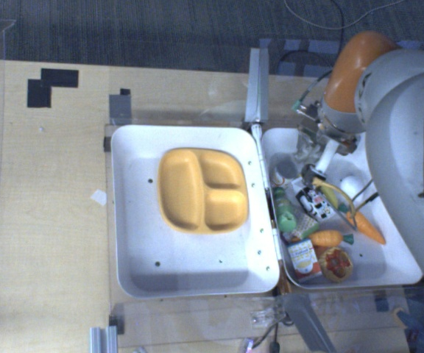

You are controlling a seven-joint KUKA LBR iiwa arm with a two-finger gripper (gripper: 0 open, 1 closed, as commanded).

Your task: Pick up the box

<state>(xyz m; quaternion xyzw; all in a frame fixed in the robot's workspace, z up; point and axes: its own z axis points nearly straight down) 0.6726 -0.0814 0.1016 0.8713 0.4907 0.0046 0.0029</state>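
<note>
The arm [389, 123] reaches over the right bin [389, 267]; left of that bin, the left bin [131, 219] holds a yellow tray [201, 190]; the box [313, 201] lies in the right bin, long axis slanting toward lower right; the jaws [308, 164] hover just above it, whether apart or together I cannot tell.

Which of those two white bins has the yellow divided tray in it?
The left bin, away from the arm. The yellow tray lies alone in its middle, while the right bin holds a jumble of small items, including a carrot.
</note>
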